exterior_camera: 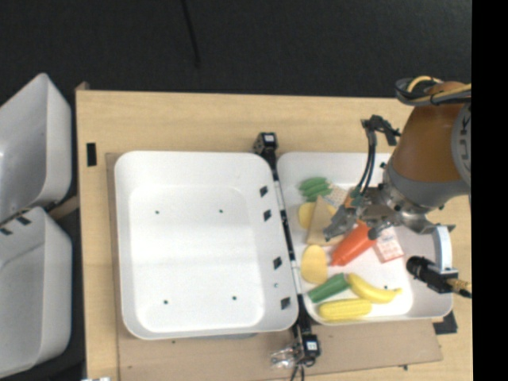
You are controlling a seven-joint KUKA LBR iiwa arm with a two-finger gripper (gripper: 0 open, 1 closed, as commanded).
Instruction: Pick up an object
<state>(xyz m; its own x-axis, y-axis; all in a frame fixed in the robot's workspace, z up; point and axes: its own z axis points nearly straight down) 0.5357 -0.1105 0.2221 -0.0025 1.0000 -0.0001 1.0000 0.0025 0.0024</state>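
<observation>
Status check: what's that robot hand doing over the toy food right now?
Hand low in right bin, at orange carrot. Grip unconfirmed. Banana, corn, green pepper crowd close.

Two white bins (198, 324); one banana (373, 290), one carrot (352, 246).

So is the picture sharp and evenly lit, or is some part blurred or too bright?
Camera view: light is even, with soft shadows; the left bin looks nearly washed out; the claw and the toys around the orange carrot are slightly soft, so fine detail there is hard to read.
</observation>
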